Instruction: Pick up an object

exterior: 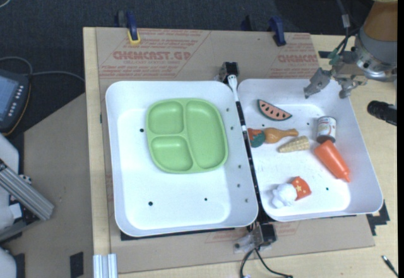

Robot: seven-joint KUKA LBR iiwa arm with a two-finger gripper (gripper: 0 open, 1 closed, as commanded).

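I see the end effector [331, 84] hanging over the far right corner of the right bin [363, 198], its two fingers spread apart with nothing between them. The pickable things lie scattered in that same bin, all below and nearer to me than the fingers: a flat watermelon slice [273, 110] with a red face and dark rim, a small cylindrical can [326, 127] with a pale label, and just beside the can's near end an orange carrot [332, 160], smooth and tapered, lying slantwise. Left of those sits what looks like a tan drumstick [273, 136] with a teal and red piece at its left tip, though the view is too coarse for me to be sure, and a ridged yellow corn cob [295, 144] nearly touching it. Near the front edge rests a red carton with white puffs [291, 191], likely popcorn. The left bin [126, 207] holds a glossy green divided plate [187, 135] with three compartments. Both bins sit on a brown board on the bench [104, 49], fixed by blue clamps [131, 25] at the far edge.
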